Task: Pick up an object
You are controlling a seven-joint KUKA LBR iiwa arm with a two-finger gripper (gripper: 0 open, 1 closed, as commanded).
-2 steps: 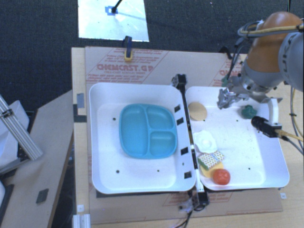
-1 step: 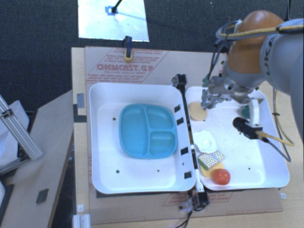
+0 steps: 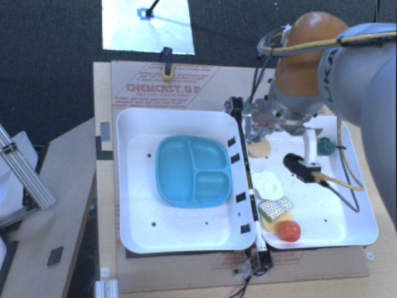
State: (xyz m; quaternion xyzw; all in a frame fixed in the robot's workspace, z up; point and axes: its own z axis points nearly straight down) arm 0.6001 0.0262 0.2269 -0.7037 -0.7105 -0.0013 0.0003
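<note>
two white bins sit side by side on the bench. the left bin (image 3: 133, 166) holds a blue divided plate (image 3: 192, 171). the arm (image 3: 347, 61) reaches over the right bin (image 3: 347, 222), its gripper (image 3: 255, 129) low near a tan disc (image 3: 259, 148). nearer lie a white piece (image 3: 268, 183), a checkered block (image 3: 275, 208) and a red tomato (image 3: 288, 230) (a teal object (image 3: 325, 146) sits by the far wall).

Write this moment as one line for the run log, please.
arm: over right bin | gripper: low at bin's upper left, near tan disc | grasp: none seen | left bin: blue divided plate | untouched: red ball
</note>
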